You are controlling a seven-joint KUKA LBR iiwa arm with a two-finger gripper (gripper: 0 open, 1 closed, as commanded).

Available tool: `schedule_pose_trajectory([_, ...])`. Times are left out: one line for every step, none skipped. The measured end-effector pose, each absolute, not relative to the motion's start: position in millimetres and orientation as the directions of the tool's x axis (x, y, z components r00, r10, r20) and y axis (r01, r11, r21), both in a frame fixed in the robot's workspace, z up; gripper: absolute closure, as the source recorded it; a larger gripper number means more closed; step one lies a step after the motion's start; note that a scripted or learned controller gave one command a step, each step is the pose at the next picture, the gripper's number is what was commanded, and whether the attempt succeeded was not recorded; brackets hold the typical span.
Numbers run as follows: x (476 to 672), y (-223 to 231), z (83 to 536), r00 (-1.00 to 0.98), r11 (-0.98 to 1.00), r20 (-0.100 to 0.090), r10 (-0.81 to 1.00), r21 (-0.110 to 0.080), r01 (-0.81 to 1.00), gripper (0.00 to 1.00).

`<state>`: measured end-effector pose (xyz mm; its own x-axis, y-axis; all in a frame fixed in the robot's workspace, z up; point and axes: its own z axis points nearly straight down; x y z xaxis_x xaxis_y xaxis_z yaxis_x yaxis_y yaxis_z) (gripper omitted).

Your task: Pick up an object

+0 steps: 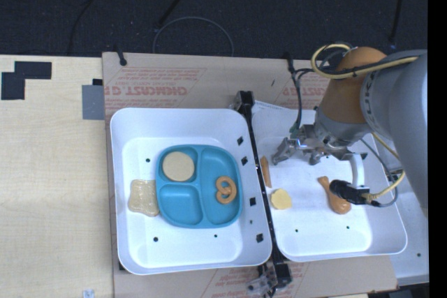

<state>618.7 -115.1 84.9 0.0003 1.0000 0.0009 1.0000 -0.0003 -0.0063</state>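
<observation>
My gripper (299, 153) hangs over the back part of the right bin (349, 242), its two metal fingers apart with nothing between them. Below it on the bin floor lie a brown drumstick-shaped piece (334, 196) to the right, a small round yellow piece (281, 199) to the lower left, and a thin tan stick (265, 172) along the bin's left wall. The gripper touches none of them.
The left bin (133, 129) holds a blue divided plate (187, 204) with a round tan disc (177, 165) and a pretzel (225, 189) on it. A pale toast piece (143, 197) lies left of the plate. The divider (253, 171) between the bins runs just left of the stick.
</observation>
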Motion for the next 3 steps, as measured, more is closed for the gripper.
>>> schedule_pose_trajectory([618.8, -116.2, 96.9, 0.003, -0.003, 0.001, 1.000, -0.006, 1.000, 1.00])
schedule_pose_trajectory([614.0, -108.3, 147.1, -0.001, 0.001, 0.000, 1.000, 0.001, 1.000, 1.00])
schedule_pose_trajectory([618.6, -104.1, 208.6, -0.001, 0.001, 0.000, 1.000, 0.003, 1.000, 1.00])
